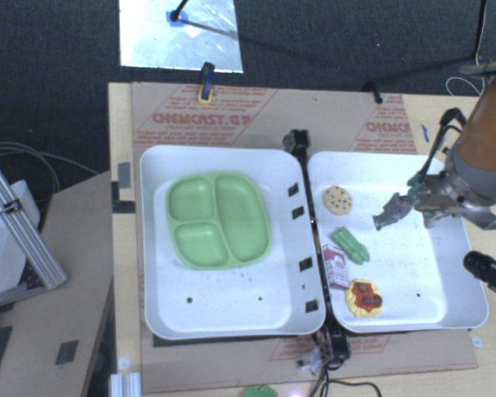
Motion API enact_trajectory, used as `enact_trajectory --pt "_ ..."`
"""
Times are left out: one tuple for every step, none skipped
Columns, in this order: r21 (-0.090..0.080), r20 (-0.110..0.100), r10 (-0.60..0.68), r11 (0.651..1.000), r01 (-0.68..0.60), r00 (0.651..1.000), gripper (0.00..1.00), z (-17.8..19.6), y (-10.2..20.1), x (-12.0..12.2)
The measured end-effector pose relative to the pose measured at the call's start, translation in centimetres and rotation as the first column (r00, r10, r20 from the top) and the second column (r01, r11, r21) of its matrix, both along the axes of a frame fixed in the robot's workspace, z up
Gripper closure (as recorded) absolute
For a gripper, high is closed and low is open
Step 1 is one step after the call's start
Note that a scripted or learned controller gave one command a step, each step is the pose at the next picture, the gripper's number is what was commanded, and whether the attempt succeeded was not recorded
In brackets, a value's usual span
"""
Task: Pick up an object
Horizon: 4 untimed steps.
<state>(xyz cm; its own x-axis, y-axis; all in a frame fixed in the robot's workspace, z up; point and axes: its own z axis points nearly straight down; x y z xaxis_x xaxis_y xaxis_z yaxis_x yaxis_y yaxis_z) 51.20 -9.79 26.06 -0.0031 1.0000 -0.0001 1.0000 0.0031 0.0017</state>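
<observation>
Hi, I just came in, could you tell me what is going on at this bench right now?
A KUKA arm reaches in from the right over the right bin, trying to pick up an object. Its gripper hangs above bare bin floor with nothing visibly between its fingers. The candidates lie along that bin's left side: a cookie, a green toy, a small pink packet and a red-and-yellow pizza toy. The left bin holds a green divided plate.
</observation>
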Motion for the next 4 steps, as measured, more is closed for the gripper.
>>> enact_trajectory --pt "0.000 -0.003 0.002 1.000 -0.002 1.000 0.00 -13.6 -0.5 6.3" --pt "-0.001 0.007 0.003 1.000 -0.003 1.000 0.00 -17.6 -1.9 13.3" --pt "0.001 0.012 0.002 1.000 -0.002 1.000 1.00 -16.1 -1.8 13.3" --pt "0.001 0.011 0.002 1.000 -0.002 1.000 0.00 -16.2 -1.8 13.3"
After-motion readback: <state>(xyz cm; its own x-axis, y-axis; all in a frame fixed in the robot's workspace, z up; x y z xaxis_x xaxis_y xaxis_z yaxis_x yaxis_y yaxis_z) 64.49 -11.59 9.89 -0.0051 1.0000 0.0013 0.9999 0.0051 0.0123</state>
